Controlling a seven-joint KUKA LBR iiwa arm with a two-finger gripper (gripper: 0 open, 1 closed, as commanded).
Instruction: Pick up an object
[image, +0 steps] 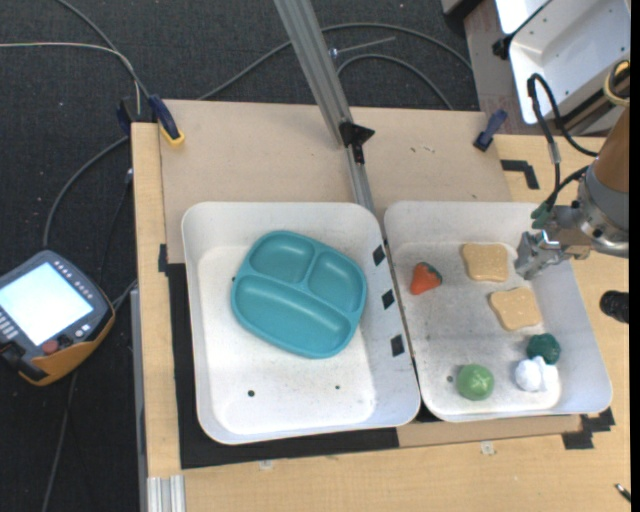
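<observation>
a: green ball and white lump lie nearest us, below the toast slices.
b: and the gripper?
a: just right of the upper toast slice; open or closed, i cannot tell. nothing visibly held.
b: outward?
a: lower toast slice beneath, red piece left, teal plate far left.
b: so picking looks not yet done.

A teal divided plate lies tilted in the left white bin. Left of the bench, a handheld pendant with a lit screen rests on the dark floor. Blue clamps grip the bench's far edge, one at the left corner, one right.
</observation>
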